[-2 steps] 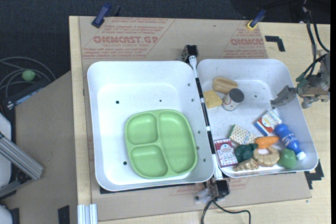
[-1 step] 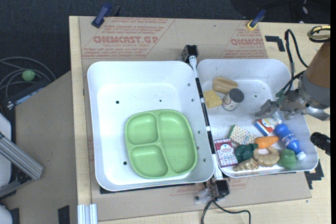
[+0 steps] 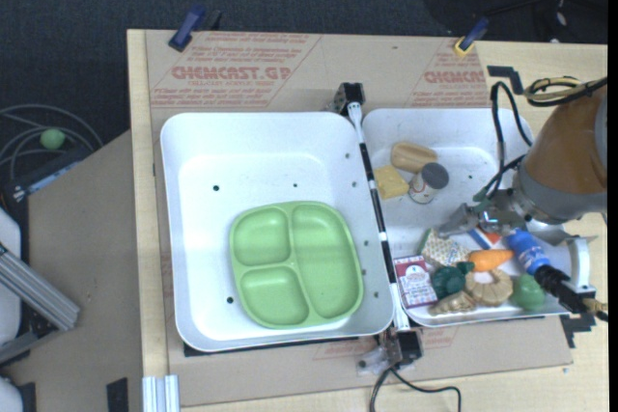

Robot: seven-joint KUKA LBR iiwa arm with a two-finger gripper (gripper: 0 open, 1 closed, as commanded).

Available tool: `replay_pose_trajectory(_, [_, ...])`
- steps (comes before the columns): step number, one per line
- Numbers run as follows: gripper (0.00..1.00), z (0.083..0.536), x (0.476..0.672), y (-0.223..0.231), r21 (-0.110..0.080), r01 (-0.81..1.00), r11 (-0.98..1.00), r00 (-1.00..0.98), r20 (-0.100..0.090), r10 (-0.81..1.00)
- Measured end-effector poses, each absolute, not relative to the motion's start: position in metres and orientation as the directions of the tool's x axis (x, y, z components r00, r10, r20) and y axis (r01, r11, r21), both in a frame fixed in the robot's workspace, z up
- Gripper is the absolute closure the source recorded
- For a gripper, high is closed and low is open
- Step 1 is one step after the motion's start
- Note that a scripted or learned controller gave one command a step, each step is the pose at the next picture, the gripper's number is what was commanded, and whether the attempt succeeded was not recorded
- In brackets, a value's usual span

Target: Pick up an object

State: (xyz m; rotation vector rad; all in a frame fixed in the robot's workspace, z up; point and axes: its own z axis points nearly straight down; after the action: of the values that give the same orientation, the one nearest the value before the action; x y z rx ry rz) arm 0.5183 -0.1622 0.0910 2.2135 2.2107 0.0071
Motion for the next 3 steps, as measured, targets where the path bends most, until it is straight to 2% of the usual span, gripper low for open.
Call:
replay_pose_trajectory(1, [0.0, 0.09, 0.554, -0.138, 0.015, 1.0, 0.001, -0.001, -0.007, 1.0])
replay_pose_trajectory(2, [0.0, 0.09, 0.614, -0.102, 0.014, 1.0, 0.002, -0.002, -0.004, 1.0])
replay_pose_trajectory(3, [1.0, 0.102, 0.615, -0.102, 0.017, 1.0, 0.003, -0.002, -0.005, 1.0])
